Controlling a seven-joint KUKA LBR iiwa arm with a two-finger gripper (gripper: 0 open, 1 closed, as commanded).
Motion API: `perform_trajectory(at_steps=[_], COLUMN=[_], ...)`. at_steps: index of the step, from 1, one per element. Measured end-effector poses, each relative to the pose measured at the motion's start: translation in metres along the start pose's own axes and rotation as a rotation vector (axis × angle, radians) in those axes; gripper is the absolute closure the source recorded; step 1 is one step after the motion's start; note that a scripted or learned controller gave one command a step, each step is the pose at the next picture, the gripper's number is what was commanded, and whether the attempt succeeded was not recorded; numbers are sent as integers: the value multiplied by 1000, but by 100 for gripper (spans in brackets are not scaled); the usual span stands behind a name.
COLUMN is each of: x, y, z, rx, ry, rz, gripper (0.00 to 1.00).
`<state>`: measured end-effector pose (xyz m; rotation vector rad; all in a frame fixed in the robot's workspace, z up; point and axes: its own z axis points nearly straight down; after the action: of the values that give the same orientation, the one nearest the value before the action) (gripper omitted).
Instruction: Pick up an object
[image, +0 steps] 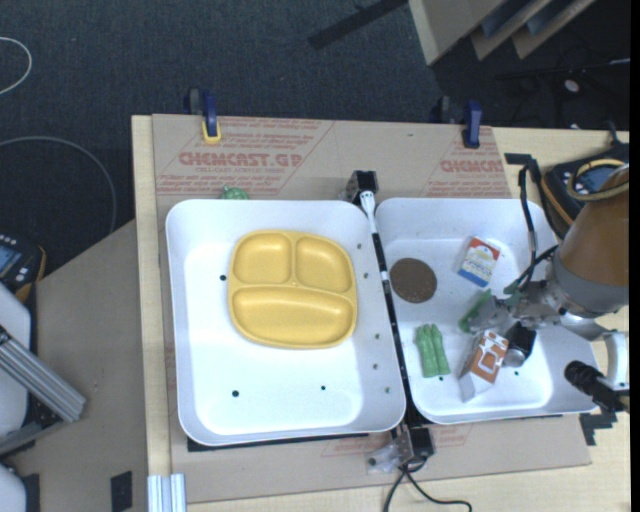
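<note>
The left bin (200, 330) holds a yellow divided plate (293, 288); the right bin (440, 395) holds a brown disc (413, 280), a green piece (432, 350), a blue-and-white carton (479, 260) and an orange packet (487, 358). The arm (598, 255) reaches over the right bin; its gripper (508, 325) sits low just above the orange packet, near a green item (474, 312); whether the jaws are spread or closed I cannot tell.

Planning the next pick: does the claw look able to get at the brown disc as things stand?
Probably yes. The brown disc lies flat and alone in the right bin, nothing on it, and the claw hovers in that same bin nearby.
</note>
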<state>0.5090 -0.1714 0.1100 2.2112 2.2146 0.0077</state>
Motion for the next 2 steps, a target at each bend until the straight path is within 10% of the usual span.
perform_trajectory(at_steps=[2], x=[-21], y=[-30], z=[25], rx=[11], ry=[5], rz=[2], gripper=[0])
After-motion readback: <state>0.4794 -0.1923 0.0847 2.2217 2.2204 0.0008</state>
